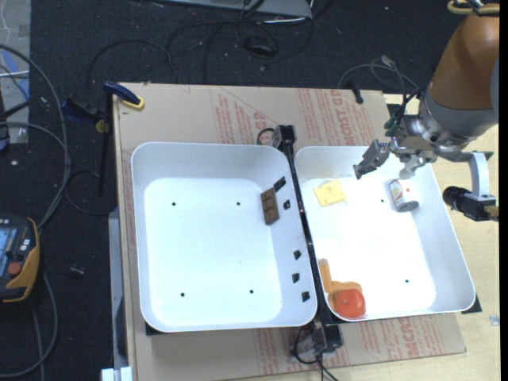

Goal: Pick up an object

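1. Camera view, tool: the arm (468, 62) reaches in from the right; its gripper (390, 159) hangs over the back part of the right bin (444, 252), near that bin's far rim. The two fingers stand spread apart, with nothing between them.
2. Small can (402, 194): grey, red mark on its end, lying on its side just below and slightly right of the gripper, close to one finger; contact cannot be told.
3. Yellow block (329, 193): left of and a little below the gripper, apart from it, near the wall shared by the bins.
4. Tomato (348, 302): red and round, at the near left corner of the right bin, well below the gripper, touching an orange piece (333, 282) along the left wall.
5. Open floor: the middle and near right of the right bin lie bare below the gripper.
6. Left bin (159, 236): far left of the gripper; a brown bar (270, 206) leans by its right wall, the rest bare.
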Controlling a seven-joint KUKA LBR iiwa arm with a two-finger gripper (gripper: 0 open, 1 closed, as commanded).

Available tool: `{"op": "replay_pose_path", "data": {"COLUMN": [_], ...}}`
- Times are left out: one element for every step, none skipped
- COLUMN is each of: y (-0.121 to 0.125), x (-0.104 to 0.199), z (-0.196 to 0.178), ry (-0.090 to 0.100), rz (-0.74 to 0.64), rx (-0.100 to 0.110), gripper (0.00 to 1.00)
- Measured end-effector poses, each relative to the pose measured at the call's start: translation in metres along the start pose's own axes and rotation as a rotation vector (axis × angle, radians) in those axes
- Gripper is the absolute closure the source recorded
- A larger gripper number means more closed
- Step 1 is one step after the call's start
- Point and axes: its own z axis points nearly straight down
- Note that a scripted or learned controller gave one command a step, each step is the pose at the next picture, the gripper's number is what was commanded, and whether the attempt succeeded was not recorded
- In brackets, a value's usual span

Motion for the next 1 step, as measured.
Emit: {"op": "replay_pose_path", "data": {"y": [0.0369], "x": [-0.0156], "z": [0.0152], "ry": [0.0], "rz": [0.0], "rx": [-0.001], "gripper": [0.0]}}
